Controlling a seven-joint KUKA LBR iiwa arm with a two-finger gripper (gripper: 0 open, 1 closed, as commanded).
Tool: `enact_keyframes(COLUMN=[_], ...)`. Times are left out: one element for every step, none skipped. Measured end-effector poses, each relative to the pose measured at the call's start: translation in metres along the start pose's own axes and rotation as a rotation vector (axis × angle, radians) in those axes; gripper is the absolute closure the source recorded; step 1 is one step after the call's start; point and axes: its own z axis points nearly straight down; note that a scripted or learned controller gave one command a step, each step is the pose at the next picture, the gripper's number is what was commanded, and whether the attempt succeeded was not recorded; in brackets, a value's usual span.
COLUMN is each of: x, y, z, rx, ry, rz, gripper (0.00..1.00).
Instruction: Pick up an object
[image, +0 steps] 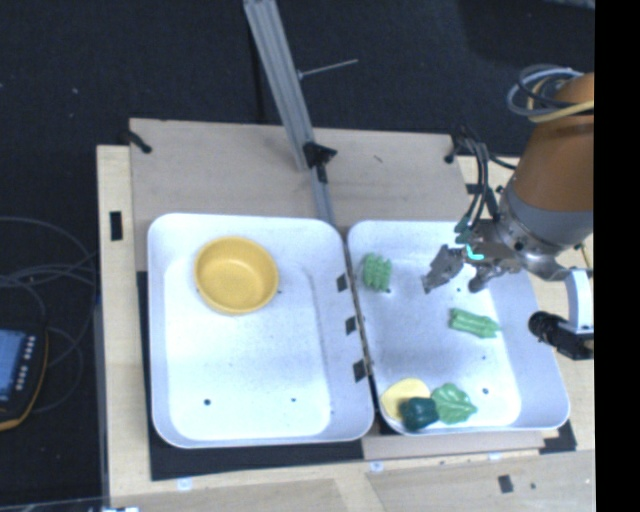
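- The left bin (250, 400) held a yellow bowl (237, 274) in its upper left part, upright with its hollow facing the camera.
- The right bin (420, 330) held the small things: a green knobbly piece (376, 271) near its upper left corner, close to the divider between the bins.
- Along the bottom edge lay a cluster (touching one another): a yellow piece (398, 391), a dark green block (418, 411) and a light green leafy piece (454, 402).
- A green elongated piece (473, 323) lay alone towards the right side.
- The gripper (456, 275) hung above the right bin's upper part, its fingers spread apart with nothing between them, just above the elongated piece and apart from it.
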Motion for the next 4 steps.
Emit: enact_keyframes(x=[0.000, -0.007, -0.005, -0.008], y=[0.000, 0.006, 0.006, 0.006], z=[0.000, 0.056, 0.118, 0.180], rx=[0.000, 0.004, 0.005, 0.005], ry=[0.000, -0.001, -0.001, -0.001], rz=[0.000, 0.001, 0.001, 0.001], gripper=[0.00, 0.00, 0.00, 0.00])
